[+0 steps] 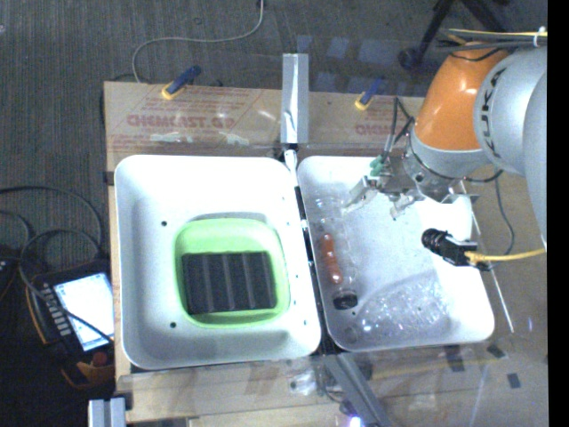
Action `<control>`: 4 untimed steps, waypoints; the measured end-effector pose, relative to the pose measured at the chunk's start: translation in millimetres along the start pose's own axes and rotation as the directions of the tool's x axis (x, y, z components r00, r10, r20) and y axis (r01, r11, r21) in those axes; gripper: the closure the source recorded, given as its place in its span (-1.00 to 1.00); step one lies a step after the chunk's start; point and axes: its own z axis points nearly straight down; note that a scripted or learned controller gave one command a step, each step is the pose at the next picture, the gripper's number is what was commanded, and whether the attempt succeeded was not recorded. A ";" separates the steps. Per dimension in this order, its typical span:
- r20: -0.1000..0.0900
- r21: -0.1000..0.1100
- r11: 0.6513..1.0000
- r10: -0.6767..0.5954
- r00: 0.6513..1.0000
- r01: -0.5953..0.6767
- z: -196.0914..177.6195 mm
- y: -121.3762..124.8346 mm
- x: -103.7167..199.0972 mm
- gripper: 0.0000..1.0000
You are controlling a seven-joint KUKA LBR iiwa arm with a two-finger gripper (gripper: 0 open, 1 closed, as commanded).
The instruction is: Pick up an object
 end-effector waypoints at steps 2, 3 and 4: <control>0.003 -0.003 0.999 0.053 0.999 -0.053 -33.9 27.8 -126.2 -1.00; 0.002 0.000 0.995 0.101 0.995 -0.101 43.8 15.6 -99.8 -1.00; 0.001 0.001 0.995 0.100 0.995 -0.100 34.9 15.9 -98.5 1.00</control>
